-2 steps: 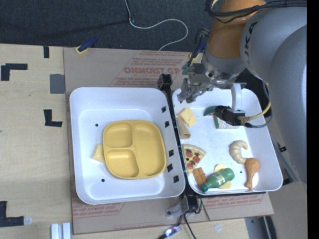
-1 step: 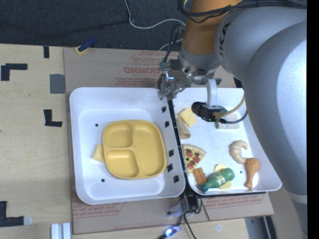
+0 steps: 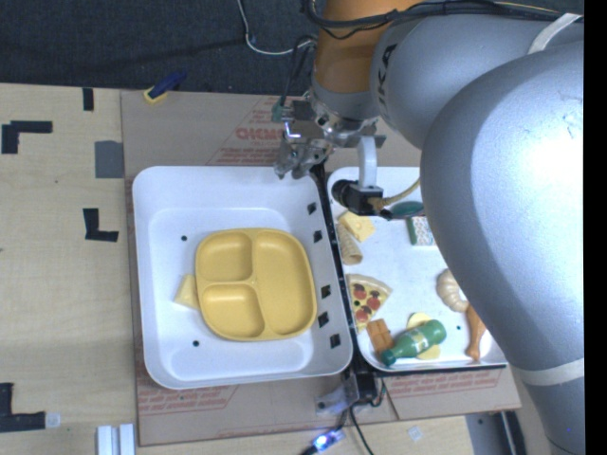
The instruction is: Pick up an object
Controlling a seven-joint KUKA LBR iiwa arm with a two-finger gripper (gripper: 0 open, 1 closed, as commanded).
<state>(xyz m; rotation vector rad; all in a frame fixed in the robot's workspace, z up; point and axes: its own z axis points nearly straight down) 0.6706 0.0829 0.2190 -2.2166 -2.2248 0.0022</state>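
My gripper [image 3: 302,159] hangs over the far rim of the left bin [image 3: 152,254], close to the divider between the two bins, and nothing shows in it. A yellow divided plate [image 3: 256,283] lies in the middle of the left bin, with a pale yellow piece [image 3: 184,292] poking out from under its left edge. In the right bin [image 3: 417,271] lie a cheese wedge [image 3: 359,226], a pizza slice [image 3: 368,295], a green bottle [image 3: 414,339] and a brown block [image 3: 378,333]. The arm hides the right bin's far and right parts.
A tan lumpy piece [image 3: 452,290] and an orange stick [image 3: 472,336] lie at the right bin's right side. A green and white box [image 3: 421,228] sits beside the arm. A pale cone-shaped piece [image 3: 351,248] rests against the divider.
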